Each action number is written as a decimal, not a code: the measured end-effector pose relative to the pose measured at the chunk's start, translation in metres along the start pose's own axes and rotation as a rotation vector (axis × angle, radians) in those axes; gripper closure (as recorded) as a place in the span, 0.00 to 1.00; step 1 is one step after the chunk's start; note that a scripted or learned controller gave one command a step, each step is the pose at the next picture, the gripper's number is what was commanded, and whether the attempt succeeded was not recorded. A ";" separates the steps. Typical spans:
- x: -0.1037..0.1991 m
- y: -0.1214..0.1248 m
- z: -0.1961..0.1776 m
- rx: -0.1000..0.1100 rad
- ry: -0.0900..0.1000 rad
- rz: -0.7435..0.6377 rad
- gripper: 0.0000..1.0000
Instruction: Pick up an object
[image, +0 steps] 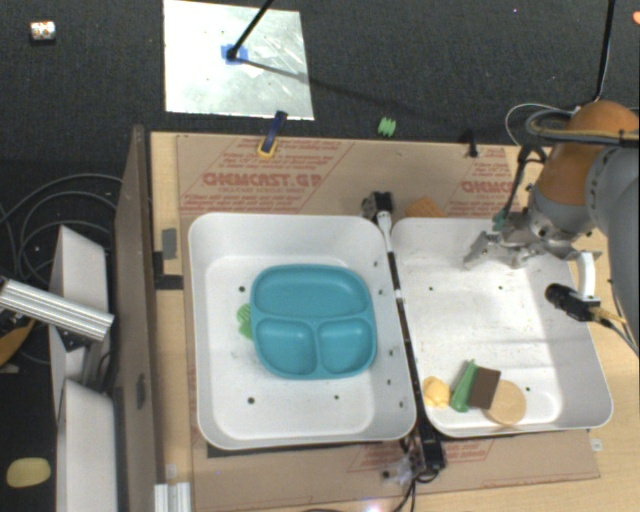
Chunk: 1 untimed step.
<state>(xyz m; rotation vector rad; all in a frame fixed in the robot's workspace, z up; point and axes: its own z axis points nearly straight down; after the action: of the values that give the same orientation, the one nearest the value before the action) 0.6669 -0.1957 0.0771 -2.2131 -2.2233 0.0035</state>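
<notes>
My gripper (497, 247) hangs over the far part of the right bin (470, 320), with nothing visible in it. Near that bin's front edge lies a small cluster: a yellow piece (436, 391), a green stick (464, 387), a brown block (486, 385) and a tan round disc (508, 403). The gripper is well behind the cluster, toward the back right. In the left bin (215, 300) sits a teal divided plate (313, 320), and a green item (243, 320) peeks out from under its left edge.
A black clip (380, 207) sits where the bins meet at the back, with an orange piece (425, 207) just behind the right bin. A black-and-white fitting (570, 297) hangs at the right bin's right side. Both bins rest on cardboard (300, 175).
</notes>
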 end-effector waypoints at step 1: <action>-0.012 -0.025 -0.138 -0.018 -0.007 0.004 0.00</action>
<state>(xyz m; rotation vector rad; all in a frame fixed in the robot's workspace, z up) 0.6421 -0.2080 0.2153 -2.2305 -2.2310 -0.0096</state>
